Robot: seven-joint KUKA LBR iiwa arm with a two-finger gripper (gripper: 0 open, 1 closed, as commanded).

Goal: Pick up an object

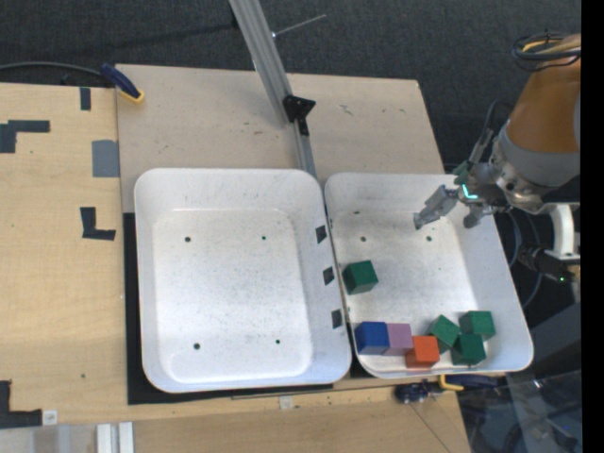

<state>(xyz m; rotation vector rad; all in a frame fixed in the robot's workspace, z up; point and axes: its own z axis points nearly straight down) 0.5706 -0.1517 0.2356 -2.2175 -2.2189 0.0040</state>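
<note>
My gripper [447, 217] hangs over the upper right part of the right bin [396, 185], with its two fingers spread open and nothing between them. A lone green cube [360, 276] lies in that bin, below and to the left of the gripper. Along the bin's near edge sits a cluster: a blue cube [372, 336], a purple cube [399, 337], an orange cube [424, 350] and three green cubes [468, 348].
The left bin [226, 182] lies beside the right one, their rims touching. A slanted metal post [269, 55] rises behind the bins. The arm's orange band [552, 107] is at the right. A blue and yellow tool [123, 81] lies at the back left.
</note>
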